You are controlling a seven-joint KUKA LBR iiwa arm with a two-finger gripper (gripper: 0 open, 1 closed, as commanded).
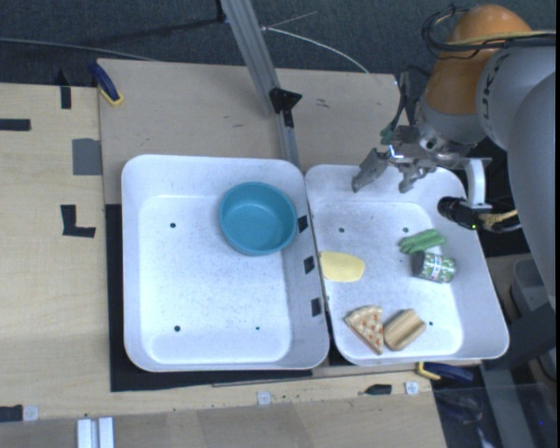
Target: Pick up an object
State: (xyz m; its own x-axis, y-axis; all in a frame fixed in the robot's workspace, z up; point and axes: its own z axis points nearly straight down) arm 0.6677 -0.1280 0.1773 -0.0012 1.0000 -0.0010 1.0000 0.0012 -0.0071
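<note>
Right white plastic bin [476, 339] as reference. Near edge: tan pizza-slice toy [365, 327], brown bread-roll toy [403, 329]. Mid-left: yellow oval piece [342, 267]. Mid-right: green can [433, 267]. Over far rim: grey two-finger gripper [386, 178], spread open, nothing held.

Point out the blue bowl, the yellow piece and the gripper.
blue bowl [257, 217]: camera view, on the bowl's inner floor.
yellow piece [342, 267]: camera view, on the middle of its top face.
gripper [388, 177]: camera view, midway between its two spread fingertips.
</note>
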